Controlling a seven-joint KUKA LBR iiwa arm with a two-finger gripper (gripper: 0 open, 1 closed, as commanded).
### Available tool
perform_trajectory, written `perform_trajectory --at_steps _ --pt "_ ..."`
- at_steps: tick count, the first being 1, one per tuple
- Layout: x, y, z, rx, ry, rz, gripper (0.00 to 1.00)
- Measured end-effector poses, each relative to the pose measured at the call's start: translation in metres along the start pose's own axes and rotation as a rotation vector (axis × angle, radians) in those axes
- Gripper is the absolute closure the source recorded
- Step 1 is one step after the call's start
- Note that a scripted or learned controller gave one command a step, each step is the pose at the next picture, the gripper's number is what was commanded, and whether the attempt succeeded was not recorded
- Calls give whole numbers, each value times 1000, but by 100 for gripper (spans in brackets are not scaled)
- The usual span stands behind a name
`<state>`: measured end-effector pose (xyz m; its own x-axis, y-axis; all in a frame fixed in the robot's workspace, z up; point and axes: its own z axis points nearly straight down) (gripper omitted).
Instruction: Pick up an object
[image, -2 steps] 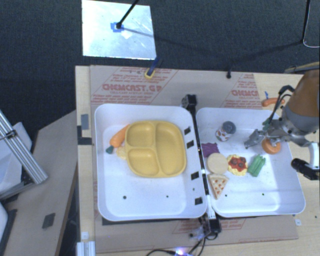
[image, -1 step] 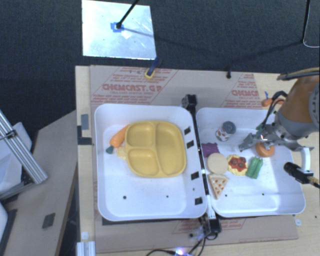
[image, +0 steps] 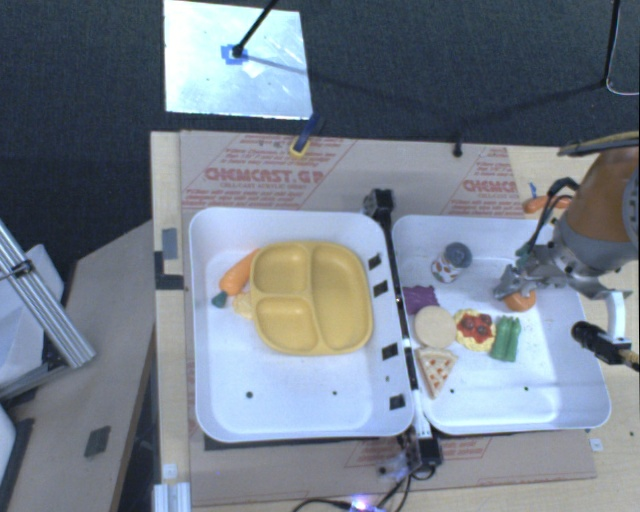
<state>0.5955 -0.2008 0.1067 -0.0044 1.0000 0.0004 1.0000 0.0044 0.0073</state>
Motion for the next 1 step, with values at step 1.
perform_trajectory --at_steps 1 --pt "-5 4 -45 2 -2 1 100"
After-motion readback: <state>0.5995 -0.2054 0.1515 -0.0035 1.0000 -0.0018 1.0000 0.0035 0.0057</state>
